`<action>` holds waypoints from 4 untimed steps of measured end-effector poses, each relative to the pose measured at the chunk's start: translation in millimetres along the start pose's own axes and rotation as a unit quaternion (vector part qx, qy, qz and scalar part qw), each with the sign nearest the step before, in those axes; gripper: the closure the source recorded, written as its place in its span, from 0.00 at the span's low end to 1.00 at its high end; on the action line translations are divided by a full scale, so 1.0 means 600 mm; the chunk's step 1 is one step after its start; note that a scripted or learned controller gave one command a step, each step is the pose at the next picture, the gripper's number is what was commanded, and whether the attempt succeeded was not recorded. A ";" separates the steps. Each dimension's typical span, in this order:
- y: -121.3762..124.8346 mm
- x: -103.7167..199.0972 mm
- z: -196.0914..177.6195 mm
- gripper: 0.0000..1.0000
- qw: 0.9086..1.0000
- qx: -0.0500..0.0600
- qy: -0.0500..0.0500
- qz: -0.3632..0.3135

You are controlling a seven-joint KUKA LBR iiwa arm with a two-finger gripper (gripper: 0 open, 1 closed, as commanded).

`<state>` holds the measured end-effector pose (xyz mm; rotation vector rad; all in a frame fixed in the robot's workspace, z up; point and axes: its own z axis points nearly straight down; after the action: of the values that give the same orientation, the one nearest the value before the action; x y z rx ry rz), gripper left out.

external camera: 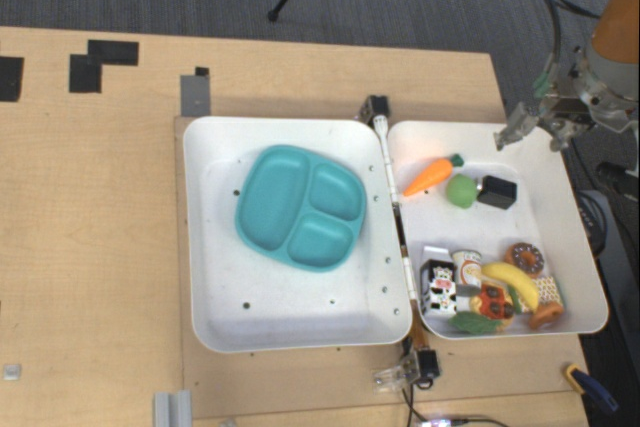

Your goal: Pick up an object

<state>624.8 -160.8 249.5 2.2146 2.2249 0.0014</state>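
Gripper (535, 122) at the upper right, poised over the far right corner of the right bin (580, 245); its fingers are spread apart, with nothing between them. The arm (615, 35), grey with an orange band, enters from the right edge. Candidate objects all lie in the right bin: a carrot (428, 176), a green ball (461, 191) and a black block (497, 191) form a row near the far end, the ball just beside the block; a banana (515, 283), a donut (526, 258), a small can (467, 267) and a black-and-white carton (438, 287) crowd the near end, touching one another. The left bin (215, 245) holds a teal divided plate (300, 206).

Step, as judged: approach, before any grasp. The next move calls for choosing a target, centring over it and descending; the far row is nearest the gripper and less cluttered than the near pile.

Printing on the can and carton is too small to read.
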 end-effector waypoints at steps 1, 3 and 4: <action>-0.009 0.086 0.248 0.00 1.000 -0.002 0.000 0.001; 0.069 0.001 0.276 0.00 1.000 0.006 0.000 0.001; -0.152 -0.022 0.265 0.00 1.000 -0.004 0.005 -0.003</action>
<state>533.8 -174.3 90.2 2.2091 2.2325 0.0200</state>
